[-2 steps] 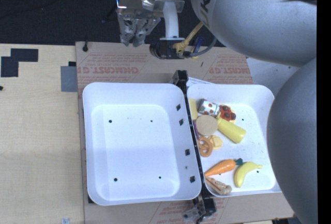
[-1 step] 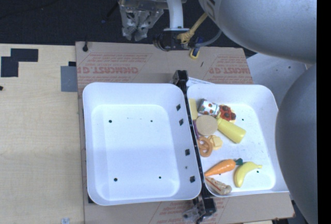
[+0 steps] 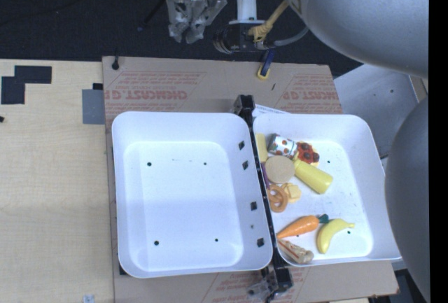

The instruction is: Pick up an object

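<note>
My gripper (image 3: 189, 20) hangs high at the top of the view, behind the far edge of the bench and well away from both bins, with nothing visibly in it. The right bin (image 3: 357, 128) holds several small toys: a yellow banana (image 3: 333, 233), an orange carrot (image 3: 299, 226), a yellow cylinder (image 3: 313, 176), a round tan disc (image 3: 280, 169), a pretzel-shaped piece (image 3: 277, 197), a red-and-white item (image 3: 283, 145), a red piece (image 3: 307, 153) and a tan piece (image 3: 295, 251) at the front.
The left bin (image 3: 129, 154) sits beside the right one, joined by a black divider (image 3: 253, 182). Both rest on a brown cardboard sheet (image 3: 182, 88). The grey arm (image 3: 364, 1) crosses the upper right and runs down the right side.
</note>
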Controlling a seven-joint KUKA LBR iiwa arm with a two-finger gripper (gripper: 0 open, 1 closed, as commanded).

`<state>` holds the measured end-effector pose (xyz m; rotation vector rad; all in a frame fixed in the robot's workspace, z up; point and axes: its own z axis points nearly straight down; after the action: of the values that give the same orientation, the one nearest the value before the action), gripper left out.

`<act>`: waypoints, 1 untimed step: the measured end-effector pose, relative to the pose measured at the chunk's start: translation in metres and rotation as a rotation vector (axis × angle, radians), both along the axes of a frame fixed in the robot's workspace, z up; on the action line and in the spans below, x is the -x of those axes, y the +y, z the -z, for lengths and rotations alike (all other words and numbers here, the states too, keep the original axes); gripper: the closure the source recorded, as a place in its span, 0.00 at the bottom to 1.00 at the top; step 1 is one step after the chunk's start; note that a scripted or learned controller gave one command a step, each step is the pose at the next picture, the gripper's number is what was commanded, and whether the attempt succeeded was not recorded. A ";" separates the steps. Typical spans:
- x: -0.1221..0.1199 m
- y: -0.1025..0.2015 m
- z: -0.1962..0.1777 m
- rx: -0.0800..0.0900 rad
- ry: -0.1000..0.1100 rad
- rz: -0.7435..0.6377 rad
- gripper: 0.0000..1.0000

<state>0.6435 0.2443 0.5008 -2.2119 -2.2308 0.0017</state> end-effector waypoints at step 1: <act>0.018 -0.002 -0.019 0.000 0.001 0.003 1.00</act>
<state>0.6255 0.2426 0.5197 -2.2146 -2.2270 0.0023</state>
